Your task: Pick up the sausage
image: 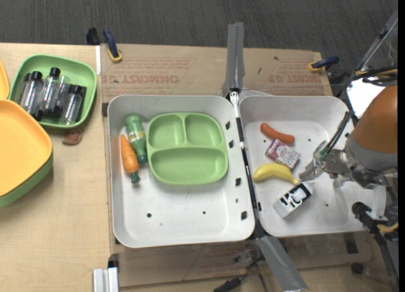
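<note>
The sausage (277,133), short and orange-red, lies in the right bin (329,218) near its back left. It rests on the bin floor, just behind a pink packet (282,154). My gripper (316,163) hangs low over the right bin's middle, to the right of the packet and of a banana (274,172). It is about a hand's width to the right and front of the sausage and apart from it. The grey arm with its orange band (380,129) reaches in from the right edge.
A small black-and-white box (292,199) lies in front of the gripper. The left bin (177,227) holds a green divided plate (186,147), a green bottle (135,135) and a carrot (129,156). A green tray of bottles (54,91) and orange plates (19,151) stand at far left.
</note>
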Controlling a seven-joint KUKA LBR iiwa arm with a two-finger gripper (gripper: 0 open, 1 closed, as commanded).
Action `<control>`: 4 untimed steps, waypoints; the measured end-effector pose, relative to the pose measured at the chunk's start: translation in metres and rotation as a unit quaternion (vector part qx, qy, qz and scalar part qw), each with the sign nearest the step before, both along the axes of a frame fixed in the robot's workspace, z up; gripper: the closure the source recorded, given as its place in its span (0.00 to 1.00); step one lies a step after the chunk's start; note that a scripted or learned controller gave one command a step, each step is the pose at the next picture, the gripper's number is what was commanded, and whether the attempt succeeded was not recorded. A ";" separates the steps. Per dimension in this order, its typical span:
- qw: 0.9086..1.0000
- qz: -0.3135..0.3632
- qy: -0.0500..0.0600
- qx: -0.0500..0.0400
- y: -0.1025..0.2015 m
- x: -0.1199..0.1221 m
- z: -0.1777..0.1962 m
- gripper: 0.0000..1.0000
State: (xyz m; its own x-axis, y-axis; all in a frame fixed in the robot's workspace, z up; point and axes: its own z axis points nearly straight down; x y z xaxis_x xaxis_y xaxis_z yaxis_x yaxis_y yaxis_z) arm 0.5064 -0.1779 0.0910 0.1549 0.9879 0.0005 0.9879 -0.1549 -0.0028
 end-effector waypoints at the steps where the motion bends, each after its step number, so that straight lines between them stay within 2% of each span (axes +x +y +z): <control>1: 1.000 0.000 0.000 0.000 0.000 0.000 0.000 0.00; 4: 1.000 0.000 0.000 0.000 0.000 0.000 0.000 0.00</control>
State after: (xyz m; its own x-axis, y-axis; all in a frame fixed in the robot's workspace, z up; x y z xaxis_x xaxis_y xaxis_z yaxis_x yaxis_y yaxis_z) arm 0.5064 -0.1779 0.0910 0.1549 0.9879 0.0005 0.9879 -0.1549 -0.0028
